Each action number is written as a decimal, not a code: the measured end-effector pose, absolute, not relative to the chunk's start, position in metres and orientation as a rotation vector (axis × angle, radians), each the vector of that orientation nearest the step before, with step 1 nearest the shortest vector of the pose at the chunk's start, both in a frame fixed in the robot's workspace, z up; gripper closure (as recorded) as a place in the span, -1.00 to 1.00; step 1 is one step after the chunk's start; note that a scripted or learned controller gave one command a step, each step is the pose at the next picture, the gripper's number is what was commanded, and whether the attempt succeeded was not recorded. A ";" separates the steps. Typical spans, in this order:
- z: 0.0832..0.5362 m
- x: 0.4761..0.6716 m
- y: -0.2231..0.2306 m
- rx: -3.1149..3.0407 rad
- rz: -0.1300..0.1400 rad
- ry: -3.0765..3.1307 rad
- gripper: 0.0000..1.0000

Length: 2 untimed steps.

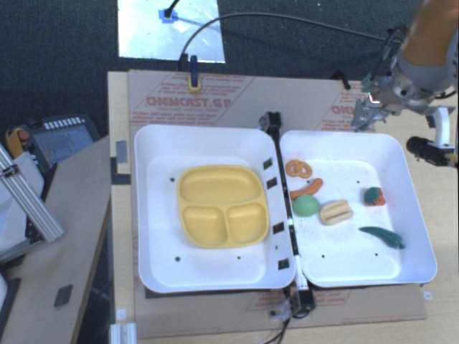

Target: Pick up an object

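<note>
Lying in right bin [409,165]: green pepper [383,236], long axis pointing lower-right.

The arm [430,27] is cut off by the top and right edges, and its pincer [367,113] is too small and blurred to tell how the fingers stand.

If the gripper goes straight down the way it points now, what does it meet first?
Probably the cardboard sheet just behind the right bin's far rim, not a toy; the gripper hangs beyond that rim, though depth is unclear.
</note>
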<state>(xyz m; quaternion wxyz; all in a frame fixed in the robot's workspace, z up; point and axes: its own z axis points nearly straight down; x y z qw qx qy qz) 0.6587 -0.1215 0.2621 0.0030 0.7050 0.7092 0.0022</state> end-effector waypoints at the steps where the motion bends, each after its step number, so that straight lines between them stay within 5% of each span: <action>1: 0.250 0.652 -0.074 2.213 0.002 2.230 1.00; 2: 0.254 0.656 -0.020 2.211 0.004 2.232 1.00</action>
